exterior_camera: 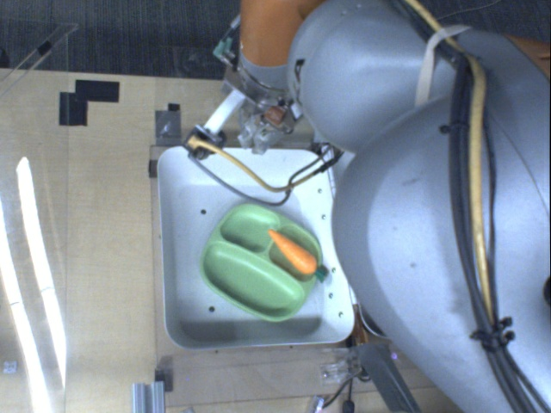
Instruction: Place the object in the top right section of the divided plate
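A green divided plate [250, 269] lies in the middle of the left white bin [185, 231]. An orange carrot [293, 252] with a small green stem end lies across the plate's upper right section, its stem end at the plate's right rim. My gripper [258, 132] hangs above the bin's far edge, well clear of the plate and the carrot. Nothing shows between the gripper and the carrot.
The big grey arm with its orange band [275, 15] covers the right half of the view and hides the second bin. A yellow and black cable [258, 179] loops down over the bin's far part. The wooden bench [77, 256] stretches to the left.
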Controlling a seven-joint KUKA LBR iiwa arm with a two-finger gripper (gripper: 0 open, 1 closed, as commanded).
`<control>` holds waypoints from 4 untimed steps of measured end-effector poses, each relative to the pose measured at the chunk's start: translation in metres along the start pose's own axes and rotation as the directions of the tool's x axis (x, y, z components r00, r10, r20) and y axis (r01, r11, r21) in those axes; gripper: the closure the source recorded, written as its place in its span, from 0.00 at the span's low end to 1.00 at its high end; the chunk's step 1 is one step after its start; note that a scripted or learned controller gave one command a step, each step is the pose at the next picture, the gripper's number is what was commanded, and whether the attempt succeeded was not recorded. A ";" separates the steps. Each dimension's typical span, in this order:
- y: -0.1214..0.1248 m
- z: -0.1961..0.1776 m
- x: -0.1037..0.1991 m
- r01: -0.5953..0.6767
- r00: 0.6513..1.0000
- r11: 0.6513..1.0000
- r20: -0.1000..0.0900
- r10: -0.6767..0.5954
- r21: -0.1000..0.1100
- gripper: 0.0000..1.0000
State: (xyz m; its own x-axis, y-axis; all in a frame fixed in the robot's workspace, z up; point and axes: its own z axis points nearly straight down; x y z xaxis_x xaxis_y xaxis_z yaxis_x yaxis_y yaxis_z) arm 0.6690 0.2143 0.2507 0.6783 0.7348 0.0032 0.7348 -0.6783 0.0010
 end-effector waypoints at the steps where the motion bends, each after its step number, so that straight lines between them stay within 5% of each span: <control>1: 0.000 0.000 0.000 0.000 1.000 1.000 0.000 0.000 0.000 0.00; 2: -0.017 -0.109 0.013 -0.102 0.995 0.995 -0.001 0.102 0.001 0.00; 3: -0.009 -0.185 0.000 -0.002 1.000 1.000 0.001 0.002 -0.001 0.00; 4: -0.019 -0.184 0.013 0.100 0.995 0.995 0.002 -0.100 0.001 0.00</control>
State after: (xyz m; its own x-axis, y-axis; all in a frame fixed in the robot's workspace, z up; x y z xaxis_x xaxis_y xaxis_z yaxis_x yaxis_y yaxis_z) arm 0.6635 0.2364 0.4345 0.6015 0.7989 0.0010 0.7989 -0.6015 0.0005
